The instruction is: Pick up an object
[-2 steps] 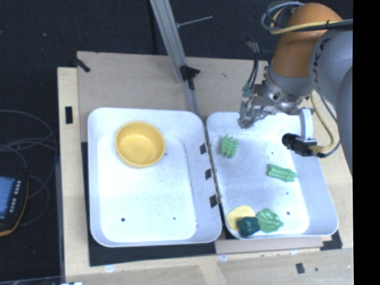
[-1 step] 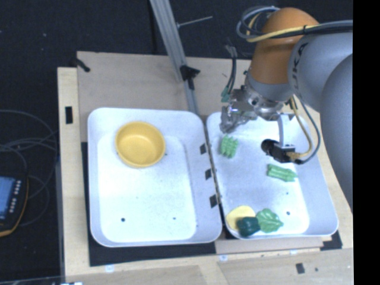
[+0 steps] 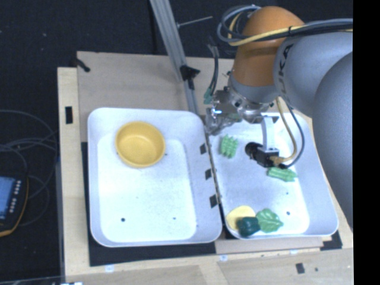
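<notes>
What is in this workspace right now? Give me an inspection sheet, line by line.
Surface: two white bins side by side, left bin, right bin, on a bench.
Job's things: yellow bowl in left bin; light green piece, green strip, yellow piece, dark green block, green leaf-like piece in right bin.
Clutter: nothing seen.
Grippers: gripper over right bin's far left corner.
Cables: loops above the wrist.
Surroundings: handheld device at left.
</notes>
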Robot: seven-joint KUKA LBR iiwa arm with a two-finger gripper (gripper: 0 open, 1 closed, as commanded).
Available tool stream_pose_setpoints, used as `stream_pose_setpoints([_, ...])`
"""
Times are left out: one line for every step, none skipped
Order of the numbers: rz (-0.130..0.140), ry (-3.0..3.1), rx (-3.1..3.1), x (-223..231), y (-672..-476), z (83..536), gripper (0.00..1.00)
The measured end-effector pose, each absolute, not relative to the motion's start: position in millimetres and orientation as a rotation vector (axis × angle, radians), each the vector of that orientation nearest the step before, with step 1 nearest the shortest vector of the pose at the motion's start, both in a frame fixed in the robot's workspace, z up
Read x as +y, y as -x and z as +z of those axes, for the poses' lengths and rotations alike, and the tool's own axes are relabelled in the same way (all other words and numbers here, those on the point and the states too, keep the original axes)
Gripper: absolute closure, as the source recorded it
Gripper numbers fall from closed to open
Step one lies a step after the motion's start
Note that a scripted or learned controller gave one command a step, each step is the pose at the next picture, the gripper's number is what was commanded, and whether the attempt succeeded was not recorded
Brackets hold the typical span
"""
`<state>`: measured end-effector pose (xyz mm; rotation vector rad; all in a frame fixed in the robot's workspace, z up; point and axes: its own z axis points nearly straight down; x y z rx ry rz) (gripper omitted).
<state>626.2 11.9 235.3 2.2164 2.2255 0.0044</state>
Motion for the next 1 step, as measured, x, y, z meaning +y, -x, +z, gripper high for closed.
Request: stream_pose_setpoints([0.003,-2.218,2.226,56.3,-619.6,241.6,1.00])
